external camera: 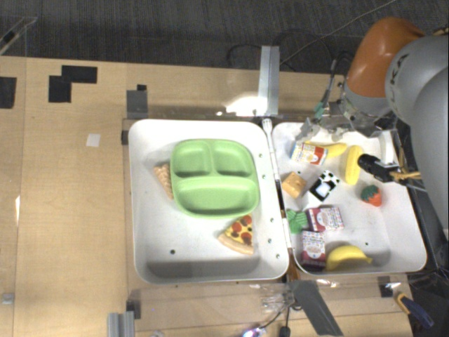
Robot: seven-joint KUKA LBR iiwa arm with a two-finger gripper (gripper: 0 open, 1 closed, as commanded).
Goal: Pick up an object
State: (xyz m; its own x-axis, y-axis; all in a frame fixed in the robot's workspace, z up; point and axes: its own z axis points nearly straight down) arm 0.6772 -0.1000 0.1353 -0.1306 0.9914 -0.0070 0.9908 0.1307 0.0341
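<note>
A wooden worktop holds two shallow white bins side by side. The left bin contains a green divided plate, a toy pizza slice near its lower right corner, and a tan item partly tucked under its left edge. The right bin holds two toy bananas, one at the top and one at the bottom, a strawberry, a tan block, a black-and-white cube and small packets. The gripper hangs over the right bin's top edge, near a small carton; whether it is open or closed cannot be told.
</note>
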